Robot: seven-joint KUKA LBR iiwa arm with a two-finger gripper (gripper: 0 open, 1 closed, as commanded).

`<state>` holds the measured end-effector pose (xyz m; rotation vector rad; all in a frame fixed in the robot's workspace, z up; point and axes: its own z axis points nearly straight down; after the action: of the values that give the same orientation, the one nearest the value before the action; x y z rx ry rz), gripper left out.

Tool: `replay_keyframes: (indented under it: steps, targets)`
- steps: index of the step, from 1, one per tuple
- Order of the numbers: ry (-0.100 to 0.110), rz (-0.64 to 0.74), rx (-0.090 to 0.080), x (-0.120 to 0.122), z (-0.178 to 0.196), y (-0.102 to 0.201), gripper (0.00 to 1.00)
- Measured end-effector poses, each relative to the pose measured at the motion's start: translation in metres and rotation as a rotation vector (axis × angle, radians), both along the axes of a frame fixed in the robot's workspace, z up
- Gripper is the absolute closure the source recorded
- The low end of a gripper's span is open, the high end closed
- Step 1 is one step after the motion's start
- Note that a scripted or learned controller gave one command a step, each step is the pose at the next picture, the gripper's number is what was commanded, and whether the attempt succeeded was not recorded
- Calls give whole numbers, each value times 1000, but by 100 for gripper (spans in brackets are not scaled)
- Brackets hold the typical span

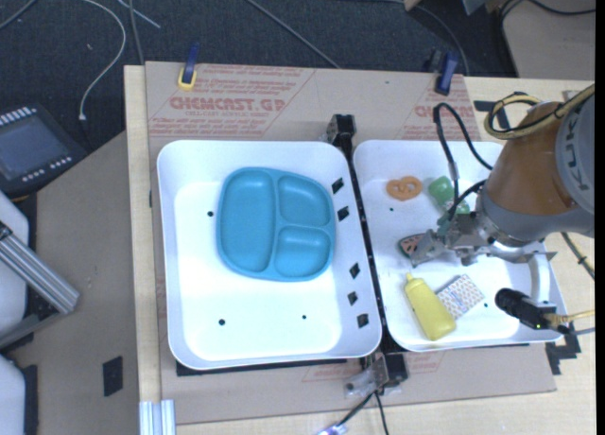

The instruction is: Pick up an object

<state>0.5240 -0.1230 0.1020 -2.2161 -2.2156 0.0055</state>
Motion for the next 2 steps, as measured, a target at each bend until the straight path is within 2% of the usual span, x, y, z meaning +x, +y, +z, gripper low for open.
replay_keyframes:
  steps: [1, 2]
  targets:
    - [-8, -1, -1, 2, 15, 0, 100]
    - [-12, -1, -4, -4, 62, -6, 100]
